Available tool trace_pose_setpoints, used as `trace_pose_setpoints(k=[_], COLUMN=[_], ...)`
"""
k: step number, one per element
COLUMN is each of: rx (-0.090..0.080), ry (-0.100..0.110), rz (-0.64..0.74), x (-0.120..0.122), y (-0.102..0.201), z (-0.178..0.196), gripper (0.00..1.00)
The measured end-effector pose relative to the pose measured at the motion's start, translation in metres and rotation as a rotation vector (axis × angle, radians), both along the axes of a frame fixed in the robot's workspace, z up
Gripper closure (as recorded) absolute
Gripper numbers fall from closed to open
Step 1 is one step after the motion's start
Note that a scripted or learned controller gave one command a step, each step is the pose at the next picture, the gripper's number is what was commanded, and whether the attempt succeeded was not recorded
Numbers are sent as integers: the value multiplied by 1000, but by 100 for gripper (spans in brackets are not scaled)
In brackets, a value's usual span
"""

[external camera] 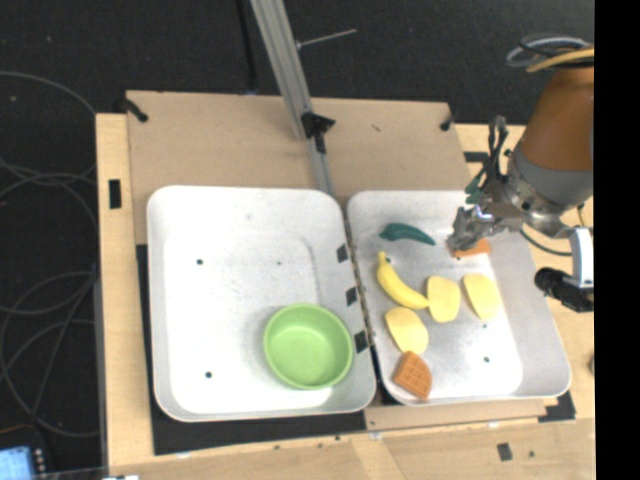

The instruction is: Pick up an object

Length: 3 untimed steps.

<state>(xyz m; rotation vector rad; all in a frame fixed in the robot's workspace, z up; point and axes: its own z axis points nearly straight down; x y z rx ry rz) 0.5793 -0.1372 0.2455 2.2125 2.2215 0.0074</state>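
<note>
A small orange object (472, 251) lies mostly hidden beneath the jaws; whether they grip it cannot be told.

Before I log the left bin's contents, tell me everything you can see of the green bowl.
The green bowl is round, light lime green, plastic-looking and matte. It sits upright, mouth up, with nothing visible inside. It rests on the floor of the left bin, in its lower right corner close to the wall beside the right bin. Nothing else touches it.
</note>
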Motion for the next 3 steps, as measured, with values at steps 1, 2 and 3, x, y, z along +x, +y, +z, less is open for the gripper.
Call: trace_pose_setpoints(k=[1, 2, 3], rx=[0, 1, 2], ry=[6, 8, 8], rz=[1, 1, 3], x=[-16, -30, -41], y=[43, 95, 148], z=[-9, -17, -21], gripper=[100, 100, 100])
